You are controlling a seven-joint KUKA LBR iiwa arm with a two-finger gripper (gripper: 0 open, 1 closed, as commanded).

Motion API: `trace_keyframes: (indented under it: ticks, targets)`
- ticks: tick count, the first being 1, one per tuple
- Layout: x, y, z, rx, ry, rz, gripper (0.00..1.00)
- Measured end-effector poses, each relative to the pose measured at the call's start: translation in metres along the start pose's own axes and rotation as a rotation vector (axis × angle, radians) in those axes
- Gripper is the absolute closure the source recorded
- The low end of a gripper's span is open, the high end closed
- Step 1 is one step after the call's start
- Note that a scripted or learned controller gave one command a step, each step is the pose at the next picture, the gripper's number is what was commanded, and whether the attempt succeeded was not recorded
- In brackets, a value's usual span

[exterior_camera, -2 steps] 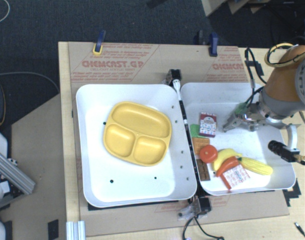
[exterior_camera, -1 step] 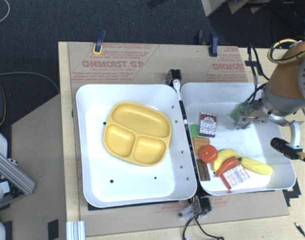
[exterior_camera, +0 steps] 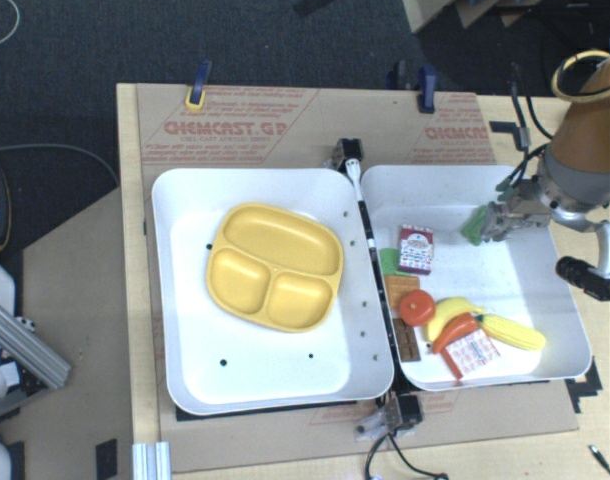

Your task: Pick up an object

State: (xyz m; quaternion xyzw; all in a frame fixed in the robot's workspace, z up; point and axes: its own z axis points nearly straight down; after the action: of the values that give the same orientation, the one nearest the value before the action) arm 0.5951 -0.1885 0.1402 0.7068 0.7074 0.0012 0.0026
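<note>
My gripper [exterior_camera: 490,223] hangs over the back right part of the right bin [exterior_camera: 545,268]. A small green object [exterior_camera: 473,227] sits at its fingertips, pinched between them and apparently raised off the bin floor. Lower in the same bin lie a red-and-white carton [exterior_camera: 416,249], a flat green piece [exterior_camera: 389,261], a red tomato [exterior_camera: 417,307], a yellow banana [exterior_camera: 448,317], a red pepper [exterior_camera: 457,330], a yellow corn-like piece [exterior_camera: 515,334] and a red-and-white packet [exterior_camera: 474,353].
The left bin [exterior_camera: 185,298] holds a yellow three-compartment plate [exterior_camera: 275,266]. A brown bar [exterior_camera: 401,318] lies along the right bin's left wall. The divider between the bins [exterior_camera: 370,258] runs front to back. Clamps stand at the bench's far edge.
</note>
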Motion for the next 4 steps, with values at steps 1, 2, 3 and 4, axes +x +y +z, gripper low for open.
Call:
trace_keyframes:
  ticks: [1, 2, 3, 4]
  targets:
    - [0.008, 0.005, -0.049, -0.002, 0.000, -0.001, 1.00]
    - [0.008, 0.007, -0.088, -0.001, 0.000, -0.001, 1.00]
    - [0.064, 0.025, -0.078, 0.003, 0.002, -0.004, 1.00]
    - [0.112, 0.035, -0.089, 0.002, 0.002, -0.003, 1.00]
